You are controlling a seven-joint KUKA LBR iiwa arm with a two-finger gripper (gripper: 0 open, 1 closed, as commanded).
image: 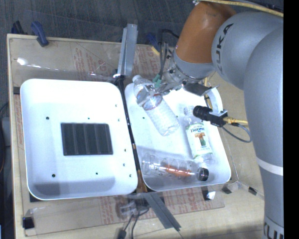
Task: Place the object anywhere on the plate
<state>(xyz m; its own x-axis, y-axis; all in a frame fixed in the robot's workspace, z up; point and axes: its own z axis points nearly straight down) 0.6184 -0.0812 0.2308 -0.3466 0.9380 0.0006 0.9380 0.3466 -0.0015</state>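
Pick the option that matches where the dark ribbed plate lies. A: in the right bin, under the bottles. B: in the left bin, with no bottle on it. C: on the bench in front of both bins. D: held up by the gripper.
B: the dark plate lies flat in the middle of the left bin, while the three clear bottles, such as the green-labelled bottle, lie in the right bin.

I've got one cam, fixed above the table [20, 54], looking down at a slant. Both white bins fit in frame: left bin [40, 98] fully, right bin [222, 173] partly behind the arm [249, 49], which comes in from the right and sits closest to the lens. Far table edge runs along the top, near edge at the bottom. Mid-range view, whole work area visible. No 2nd view to overlap w/.
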